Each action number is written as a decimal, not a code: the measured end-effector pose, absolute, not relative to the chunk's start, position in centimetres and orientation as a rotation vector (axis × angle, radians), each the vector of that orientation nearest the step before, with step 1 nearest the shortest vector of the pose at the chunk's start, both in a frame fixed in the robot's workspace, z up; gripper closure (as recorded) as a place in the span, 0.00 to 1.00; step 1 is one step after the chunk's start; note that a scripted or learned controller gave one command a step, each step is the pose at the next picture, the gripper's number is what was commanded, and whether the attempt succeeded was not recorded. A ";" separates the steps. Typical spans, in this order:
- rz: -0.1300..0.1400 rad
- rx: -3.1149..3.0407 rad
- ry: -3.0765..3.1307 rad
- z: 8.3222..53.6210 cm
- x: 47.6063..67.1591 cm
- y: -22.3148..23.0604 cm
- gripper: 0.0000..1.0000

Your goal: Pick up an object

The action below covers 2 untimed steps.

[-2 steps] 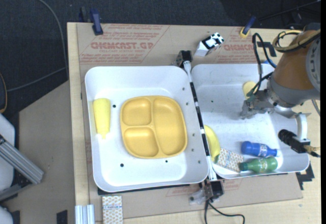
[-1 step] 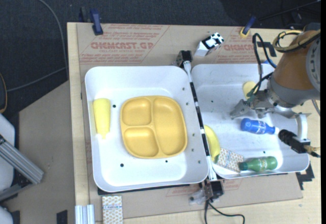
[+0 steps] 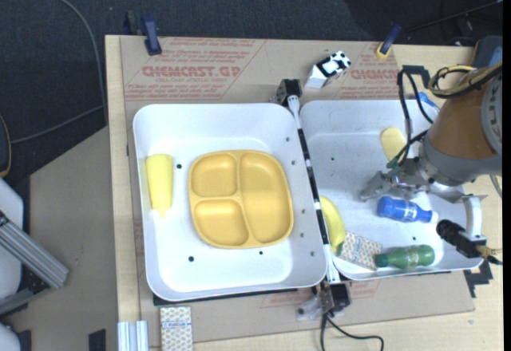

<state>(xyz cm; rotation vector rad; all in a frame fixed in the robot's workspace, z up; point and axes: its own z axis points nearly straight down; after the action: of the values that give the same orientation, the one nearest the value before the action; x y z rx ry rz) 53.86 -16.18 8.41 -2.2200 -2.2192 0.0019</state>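
Note:
In the right bin (image 3: pixel 351 122), my gripper (image 3: pixel 393 184) hangs low with its grey fingers (image 3: pixel 372 187) spread open and nothing between them. A small blue bottle (image 3: pixel 405 210) lies on its side just in front of the fingertips, close to them. Behind the gripper lies a pale yellow round object (image 3: pixel 391 140), partly covered by the arm's cable. A green bottle (image 3: pixel 409 256) lies along the bin's front wall, beside a patterned pouch (image 3: pixel 361 249). A yellow banana (image 3: pixel 333 222) rests against the bin's left wall.
The left bin (image 3: pixel 160 262) holds a yellow divided plate (image 3: pixel 239 198) in its middle and a yellow corn-like piece (image 3: pixel 160 180) near its left wall. The grey and orange arm (image 3: pixel 471 130) covers the right bin's right side. A black-and-white object (image 3: pixel 330 67) sits behind the bins.

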 end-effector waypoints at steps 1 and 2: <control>0.001 -2.221 -2.219 8.4 52.0 -17.4 0.00; 0.000 -2.223 -2.220 9.4 52.0 -17.4 1.00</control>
<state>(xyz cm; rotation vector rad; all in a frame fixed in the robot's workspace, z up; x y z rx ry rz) 52.03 -17.41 9.42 -2.2226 -2.2197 -0.0004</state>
